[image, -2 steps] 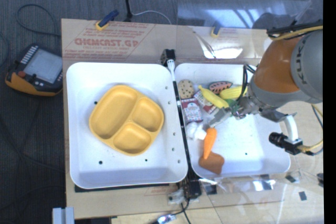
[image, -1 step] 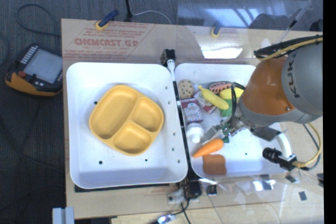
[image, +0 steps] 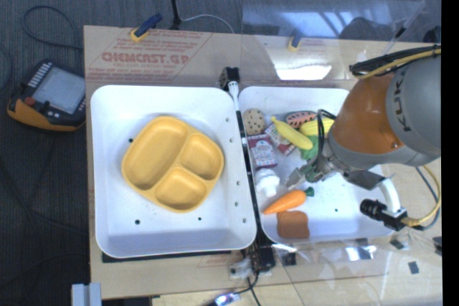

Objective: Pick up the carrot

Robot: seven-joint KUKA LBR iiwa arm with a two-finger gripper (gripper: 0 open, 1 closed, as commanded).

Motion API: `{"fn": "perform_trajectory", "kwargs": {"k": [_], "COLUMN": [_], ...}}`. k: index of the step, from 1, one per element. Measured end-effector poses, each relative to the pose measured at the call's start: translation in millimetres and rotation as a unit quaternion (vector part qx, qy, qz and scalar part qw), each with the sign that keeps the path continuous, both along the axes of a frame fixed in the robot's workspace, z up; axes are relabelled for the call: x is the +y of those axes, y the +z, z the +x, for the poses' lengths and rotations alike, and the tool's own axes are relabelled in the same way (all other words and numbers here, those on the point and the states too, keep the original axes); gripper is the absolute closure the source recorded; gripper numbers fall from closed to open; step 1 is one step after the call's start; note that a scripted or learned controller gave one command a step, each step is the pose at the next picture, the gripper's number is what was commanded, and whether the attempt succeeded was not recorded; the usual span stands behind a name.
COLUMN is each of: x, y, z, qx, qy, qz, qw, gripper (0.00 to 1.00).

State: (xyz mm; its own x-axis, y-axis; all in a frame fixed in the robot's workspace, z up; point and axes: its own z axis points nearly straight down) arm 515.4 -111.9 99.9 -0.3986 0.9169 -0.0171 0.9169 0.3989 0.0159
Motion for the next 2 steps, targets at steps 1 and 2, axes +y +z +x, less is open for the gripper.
{"fn": "perform_trajectory", "kwargs": {"k": [1, 2], "x": [-8.6, -7.4], "y": [-6.2, 1.5], "z": [-15.7, -14.1], "qx": [-0.007, -0.007], "qy": [0.197, 0.196], "qz": [-0.0029, -0.002], "qw": [0.9805, 0.9806], "gripper": [1.0, 1.0]}}
